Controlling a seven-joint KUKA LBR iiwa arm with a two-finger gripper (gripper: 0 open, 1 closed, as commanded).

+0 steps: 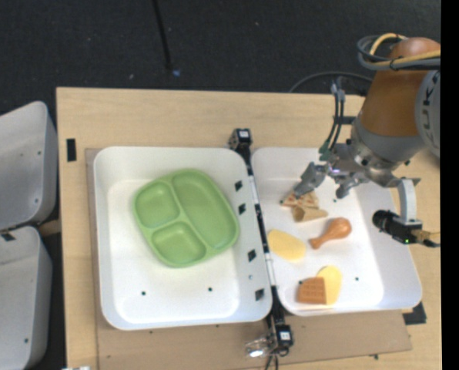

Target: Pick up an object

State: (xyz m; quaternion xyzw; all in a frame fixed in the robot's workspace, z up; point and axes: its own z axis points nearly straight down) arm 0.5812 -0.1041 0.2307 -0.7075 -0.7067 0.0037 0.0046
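1. Nearest the camera, at the front of the right bin, an orange wedge leans against a pale yellow slice, the two touching.
2. Just behind them, close to the divider between the bins, a yellow, lemon-shaped piece lies flat on the white floor.
3. Beside it, toward the right, a brown drumstick lies with its thick end to the right and its thin end pointing at the yellow piece, a small gap between them.
4. Farther back, a tan, angular object, possibly a broken cracker or bread piece, rests near the middle of the right bin.
5. Over that tan object hangs the gripper, its two fingers spread apart; one fingertip sits just above the object, and nothing is seen between the fingers.
6. Behind the gripper, the arm enters from the right, its orange band above the wrist.
7. On the other side, a green divided plate with three compartments lies in the middle of the left bin.
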